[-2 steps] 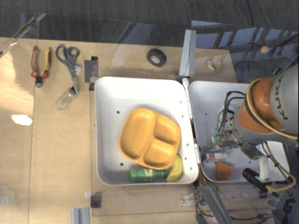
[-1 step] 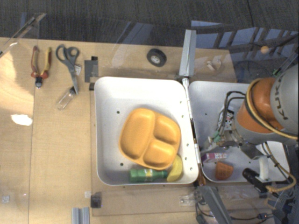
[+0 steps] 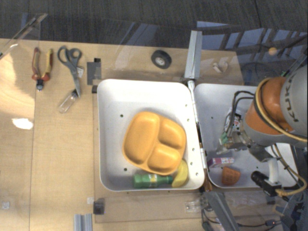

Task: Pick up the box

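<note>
The tool (image 3: 234, 142) is seen low over the right bin (image 3: 211, 100), under the orange-banded wrist, and whether it is released or clenched cannot be told, since it is masked by the arm's own bulk and cables. What is taken to be the box (image 3: 222, 161), a small flat pink-and-white pack, is found lying on the bin floor just beside the tool, towards the near wall, with nothing seen gripping it. An orange-brown lump (image 3: 230, 175) is set close beyond the box, further from the tool. A miss is judged the chief risk: the box lies flat and low, so it could be pushed along the smooth floor rather than caught, or be wedged against the near wall or the divider. The lump could be nudged or taken instead. Well apart from the tool, the left bin (image 3: 110, 129) is occupied by a yellow divided plate (image 3: 155, 142) and a green bottle (image 3: 152, 179). The pale wooden tabletop (image 3: 57, 153) carries scissors (image 3: 72, 65), pliers (image 3: 41, 69) and a tape roll (image 3: 161, 58), far from the tool.
</note>
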Robot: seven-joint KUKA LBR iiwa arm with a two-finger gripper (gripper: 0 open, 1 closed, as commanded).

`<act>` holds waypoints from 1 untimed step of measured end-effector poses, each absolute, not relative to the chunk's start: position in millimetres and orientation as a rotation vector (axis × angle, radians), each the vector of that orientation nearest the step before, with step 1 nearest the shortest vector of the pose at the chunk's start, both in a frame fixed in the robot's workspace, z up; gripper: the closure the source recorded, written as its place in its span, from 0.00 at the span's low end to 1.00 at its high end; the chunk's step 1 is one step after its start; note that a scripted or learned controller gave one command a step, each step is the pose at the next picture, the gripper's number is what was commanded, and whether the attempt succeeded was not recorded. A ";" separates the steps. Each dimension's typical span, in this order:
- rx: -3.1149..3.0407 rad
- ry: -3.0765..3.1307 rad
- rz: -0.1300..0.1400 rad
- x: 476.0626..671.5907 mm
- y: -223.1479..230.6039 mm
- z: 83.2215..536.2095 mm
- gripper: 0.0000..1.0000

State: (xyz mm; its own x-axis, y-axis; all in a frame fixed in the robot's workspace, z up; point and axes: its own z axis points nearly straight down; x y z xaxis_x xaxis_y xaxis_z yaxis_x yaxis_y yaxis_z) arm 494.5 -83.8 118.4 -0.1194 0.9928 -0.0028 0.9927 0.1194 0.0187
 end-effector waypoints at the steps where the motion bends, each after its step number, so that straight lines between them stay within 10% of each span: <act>1: 2.076 2.339 0.019 494.4 -83.9 118.4 0.00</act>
State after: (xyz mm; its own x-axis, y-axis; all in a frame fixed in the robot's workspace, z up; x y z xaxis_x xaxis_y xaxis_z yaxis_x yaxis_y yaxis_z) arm 494.4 -83.9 118.4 -0.1188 0.9929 -0.0028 0.9927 0.1188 0.0185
